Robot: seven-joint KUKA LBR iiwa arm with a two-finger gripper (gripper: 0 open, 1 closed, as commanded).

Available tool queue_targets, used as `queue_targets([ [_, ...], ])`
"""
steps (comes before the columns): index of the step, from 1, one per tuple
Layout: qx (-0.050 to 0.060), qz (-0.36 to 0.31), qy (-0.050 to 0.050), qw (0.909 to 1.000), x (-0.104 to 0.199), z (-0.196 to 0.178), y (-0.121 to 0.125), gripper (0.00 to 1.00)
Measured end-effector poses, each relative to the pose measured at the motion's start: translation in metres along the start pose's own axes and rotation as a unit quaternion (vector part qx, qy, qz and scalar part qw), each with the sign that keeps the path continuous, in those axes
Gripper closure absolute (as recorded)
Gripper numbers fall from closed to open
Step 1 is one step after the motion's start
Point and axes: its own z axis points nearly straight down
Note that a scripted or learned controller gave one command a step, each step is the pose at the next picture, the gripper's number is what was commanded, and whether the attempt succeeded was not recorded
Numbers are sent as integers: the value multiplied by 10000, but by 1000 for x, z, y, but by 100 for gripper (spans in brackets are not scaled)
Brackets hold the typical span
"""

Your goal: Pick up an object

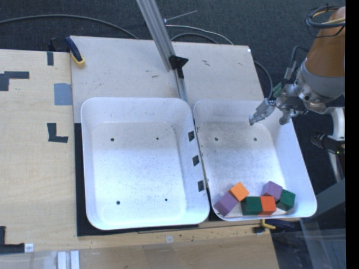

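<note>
Camera view: end effector (273,112) over upper right edge of right bin (294,156), fingers apart, nothing between them. Well below it, at that bin's near end, clustered blocks: orange block (239,191), purple block (226,203), green block (251,205), second orange block (267,204), second purple block (272,189), second green block (286,199). Left bin (90,150) farther left on surface (33,167).

Floor (33,4): dark carpet, cables trailing, behind and left of the pincer.
Bench (33,167): pale wood, grey tape marks, far left.
Board (123,66): white, scuffed, left.
Post (154,21): slanted aluminium, upper left.
</note>
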Motion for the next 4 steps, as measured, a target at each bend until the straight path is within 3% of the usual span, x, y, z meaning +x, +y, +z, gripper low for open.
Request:
queue_targets([
  [1, 17, -31, 13, 10000, 103, 24, -18, 0],
  [2, 46, 16, 2, 10000, 96, 65, -79, 0],
  [3, -1, -34, 15, 10000, 167, 37, -89, 0],
  [4, -30, 22, -16, 10000, 106, -9, -49, 0],
])
